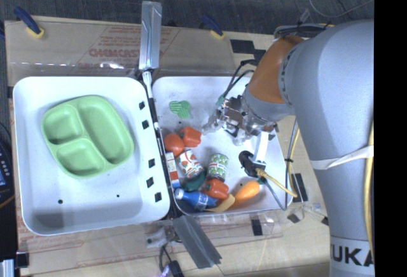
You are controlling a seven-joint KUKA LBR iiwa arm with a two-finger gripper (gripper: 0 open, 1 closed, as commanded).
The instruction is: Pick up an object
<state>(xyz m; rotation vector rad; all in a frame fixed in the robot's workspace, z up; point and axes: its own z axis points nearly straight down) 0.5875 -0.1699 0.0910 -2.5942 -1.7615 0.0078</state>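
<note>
Several small toy foods are heaped at six o'clock in the right shallow white bin (191, 88), among them a round orange-red plastic tomato (191, 136). The two-finger gripper (219, 118) is poised at three o'clock of it, apparently mid-approach; whether the claw is spread cannot be told. A descent onto one piece is judged next.

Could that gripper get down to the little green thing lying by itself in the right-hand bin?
Probably yes. The small green object lies apart from the pile on bare bin floor, with nothing over it, and the gripper hangs just to its right in the right bin.
</note>
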